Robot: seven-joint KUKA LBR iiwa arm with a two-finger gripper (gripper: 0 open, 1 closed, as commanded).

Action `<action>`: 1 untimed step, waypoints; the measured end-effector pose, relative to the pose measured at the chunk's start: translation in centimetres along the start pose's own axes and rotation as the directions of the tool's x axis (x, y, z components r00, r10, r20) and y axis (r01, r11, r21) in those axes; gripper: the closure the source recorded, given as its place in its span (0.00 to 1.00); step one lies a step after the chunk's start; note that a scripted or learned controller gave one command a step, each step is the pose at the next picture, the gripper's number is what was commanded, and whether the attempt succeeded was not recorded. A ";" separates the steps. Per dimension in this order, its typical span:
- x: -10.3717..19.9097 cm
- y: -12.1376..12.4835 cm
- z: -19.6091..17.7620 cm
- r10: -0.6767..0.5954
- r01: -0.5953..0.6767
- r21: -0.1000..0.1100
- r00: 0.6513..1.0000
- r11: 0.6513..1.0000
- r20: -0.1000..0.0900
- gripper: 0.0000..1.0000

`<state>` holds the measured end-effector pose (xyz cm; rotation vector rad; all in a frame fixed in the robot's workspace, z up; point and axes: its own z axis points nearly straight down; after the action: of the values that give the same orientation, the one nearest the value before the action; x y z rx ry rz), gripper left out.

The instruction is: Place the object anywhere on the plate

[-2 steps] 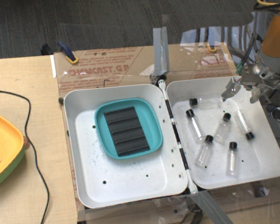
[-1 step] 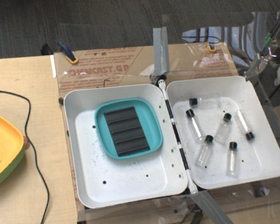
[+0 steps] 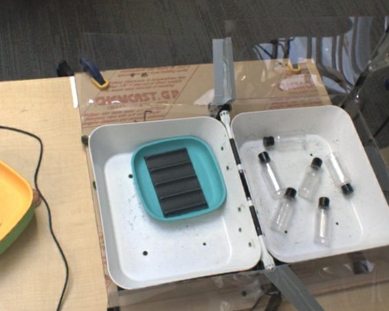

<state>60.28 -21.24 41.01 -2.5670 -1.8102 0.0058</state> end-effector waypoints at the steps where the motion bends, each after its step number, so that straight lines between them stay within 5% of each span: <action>1: 0.9 2.3 -3.0 0.131 -0.131 0.001 0.991 0.991 0.000 0.00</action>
<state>62.80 -21.18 43.98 -2.6801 -1.6377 0.0066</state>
